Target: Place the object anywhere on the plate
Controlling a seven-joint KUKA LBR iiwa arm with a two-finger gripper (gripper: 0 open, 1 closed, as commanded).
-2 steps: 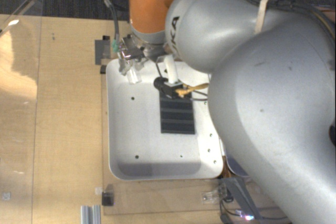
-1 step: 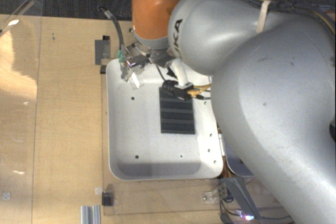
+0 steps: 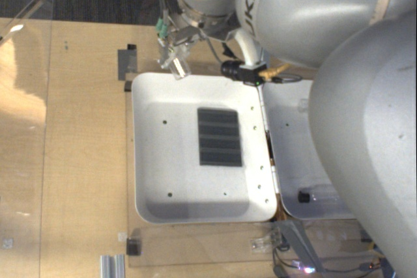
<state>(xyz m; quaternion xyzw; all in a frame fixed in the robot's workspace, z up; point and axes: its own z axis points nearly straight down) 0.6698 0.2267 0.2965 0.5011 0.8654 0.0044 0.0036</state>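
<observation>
A dark grey ribbed rectangular plate (image 3: 219, 137) lies flat in the middle of the left white bin (image 3: 151, 159). My gripper (image 3: 174, 64) hangs over the far rim of that bin, near its far left corner, well apart from the plate. I see nothing held at its tip. In the right bin (image 3: 290, 140), near its front left corner, lies a small clear object with a black end (image 3: 306, 196), partly hidden by the arm.
The grey arm (image 3: 339, 29) covers most of the right bin and the upper right of the view. Black brackets (image 3: 128, 62) stand on the tan bench (image 3: 71, 140) by the left bin's corners.
</observation>
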